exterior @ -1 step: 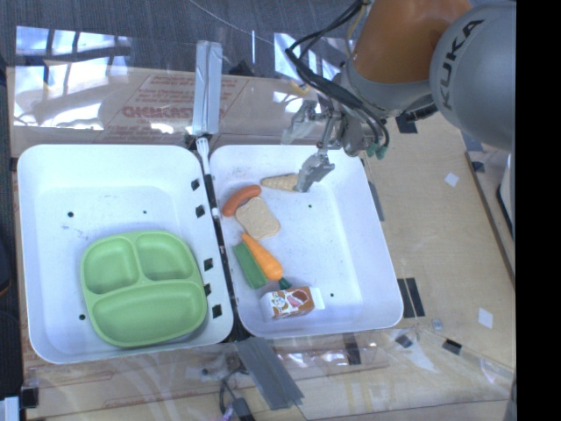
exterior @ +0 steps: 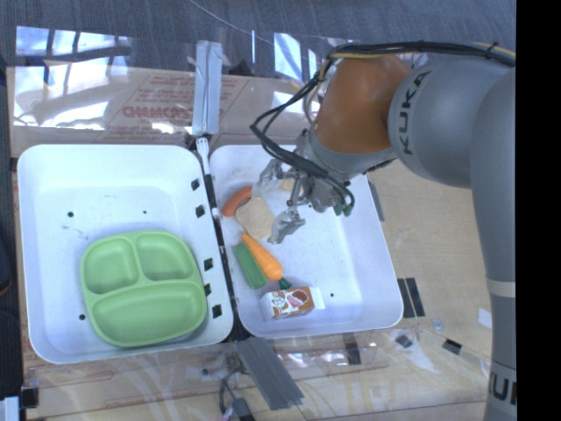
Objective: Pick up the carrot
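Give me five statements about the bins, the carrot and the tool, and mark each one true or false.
1. The carrot lies in the right bin. True.
2. The green divided plate sits in the right bin. False: it sits in the left bin.
3. The tool holds the carrot. False: the carrot lies on the bin floor, apart from it.
4. A small carton lies near the right bin's front wall. True.
5. The plate has food in it. False: its compartments are bare.

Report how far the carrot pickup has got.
Done: the arm has reached over the right bin. In hand: the gripper hangs just above and beside the carrot, holding nothing. Left: the carrot lies on the bin floor next to a green piece; closing on it and lifting remain.
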Motion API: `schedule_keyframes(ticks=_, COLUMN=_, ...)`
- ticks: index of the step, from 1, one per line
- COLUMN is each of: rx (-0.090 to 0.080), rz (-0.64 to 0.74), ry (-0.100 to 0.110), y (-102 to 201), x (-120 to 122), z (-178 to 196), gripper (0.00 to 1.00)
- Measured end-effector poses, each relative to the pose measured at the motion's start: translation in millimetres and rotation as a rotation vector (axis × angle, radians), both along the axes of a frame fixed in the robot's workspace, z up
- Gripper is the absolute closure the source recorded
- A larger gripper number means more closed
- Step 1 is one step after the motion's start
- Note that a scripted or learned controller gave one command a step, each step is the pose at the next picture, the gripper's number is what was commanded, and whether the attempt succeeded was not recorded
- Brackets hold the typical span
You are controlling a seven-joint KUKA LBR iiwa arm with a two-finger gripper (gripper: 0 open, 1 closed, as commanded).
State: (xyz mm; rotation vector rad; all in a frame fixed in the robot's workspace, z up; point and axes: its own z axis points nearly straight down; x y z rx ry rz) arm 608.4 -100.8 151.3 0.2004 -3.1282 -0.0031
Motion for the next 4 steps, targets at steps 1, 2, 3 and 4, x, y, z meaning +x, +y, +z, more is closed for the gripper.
schedule_keyframes(ticks=1, rx=-0.001, rz=-0.124, ry=-0.022, y=6, x=8, z=-52, gripper=0.0)
schedule_keyframes(ticks=2, rx=-0.002, rz=-0.117, ry=-0.022, y=7, x=8, z=-42, gripper=1.0)
schedule_keyframes(ticks=3, rx=-0.003, rz=-0.632, ry=-0.011, y=37, x=-12, z=43, gripper=1.0)
schedule_keyframes(ticks=4, rx=-0.003, rz=-0.891, ry=-0.01, y=84, x=-43, z=111, gripper=1.0)
